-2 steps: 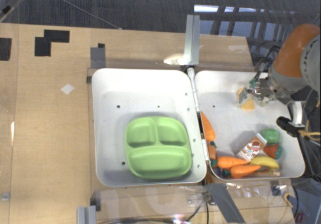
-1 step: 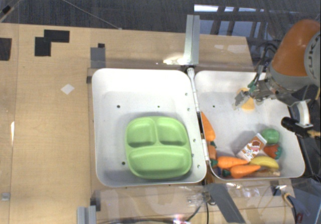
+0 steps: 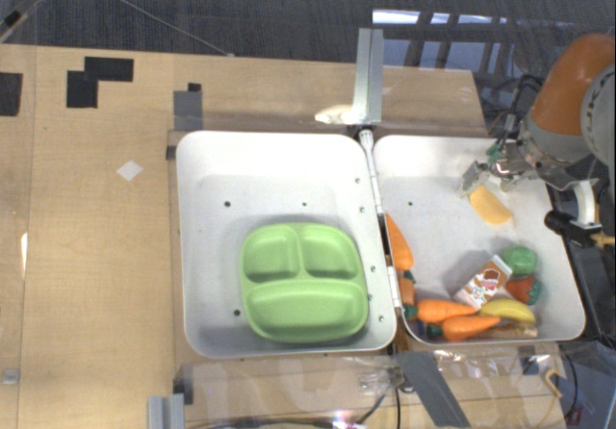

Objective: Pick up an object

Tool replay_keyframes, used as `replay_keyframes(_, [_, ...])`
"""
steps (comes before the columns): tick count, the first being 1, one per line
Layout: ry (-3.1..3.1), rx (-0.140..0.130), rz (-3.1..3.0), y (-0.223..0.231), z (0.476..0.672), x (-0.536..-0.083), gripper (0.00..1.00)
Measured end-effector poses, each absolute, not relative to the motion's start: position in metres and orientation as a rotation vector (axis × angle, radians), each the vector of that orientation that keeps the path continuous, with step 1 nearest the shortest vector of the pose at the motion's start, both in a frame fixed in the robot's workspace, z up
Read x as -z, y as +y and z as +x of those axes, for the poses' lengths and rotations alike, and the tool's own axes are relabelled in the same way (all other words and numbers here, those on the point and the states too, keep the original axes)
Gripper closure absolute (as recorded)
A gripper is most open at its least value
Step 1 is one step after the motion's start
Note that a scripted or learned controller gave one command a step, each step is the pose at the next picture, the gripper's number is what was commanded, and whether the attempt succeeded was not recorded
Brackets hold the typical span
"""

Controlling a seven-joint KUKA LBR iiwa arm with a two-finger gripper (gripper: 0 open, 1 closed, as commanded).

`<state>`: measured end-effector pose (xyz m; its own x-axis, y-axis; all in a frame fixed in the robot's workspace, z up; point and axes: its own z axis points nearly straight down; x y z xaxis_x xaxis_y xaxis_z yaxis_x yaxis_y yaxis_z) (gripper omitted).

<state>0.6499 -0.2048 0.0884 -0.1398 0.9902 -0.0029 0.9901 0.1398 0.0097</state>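
Observation:
My gripper (image 3: 486, 173) hangs over the far right part of the right bin (image 3: 433, 177), reaching in from the right under the orange-banded wrist. A pale yellow wedge-shaped piece (image 3: 492, 208) lies just in front of it on the bin floor; I cannot tell whether they touch. A pile sits in the bin's near right corner: a small white and orange carton (image 3: 484, 284), a banana (image 3: 509, 311), a green round item (image 3: 520, 259) and two carrots (image 3: 457, 318). Another carrot (image 3: 398, 248) lies along the divider.
A green divided plate (image 3: 303, 283) rests in the left bin (image 3: 221, 187), toward its front. A metal post (image 3: 370, 76) stands behind the seam between the bins. Cables and the arm body crowd the right edge beside the right bin.

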Motion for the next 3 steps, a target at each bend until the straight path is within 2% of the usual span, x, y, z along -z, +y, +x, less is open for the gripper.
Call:
replay_keyframes(1, [2.385,-0.008,2.031,-0.204,0.639,-0.089,0.00])
replay_keyframes(2, [2.381,-0.019,2.022,-0.203,0.643,-0.104,1.00])
replay_keyframes(3, [2.382,-0.019,2.022,-0.203,0.643,-0.104,0.00])
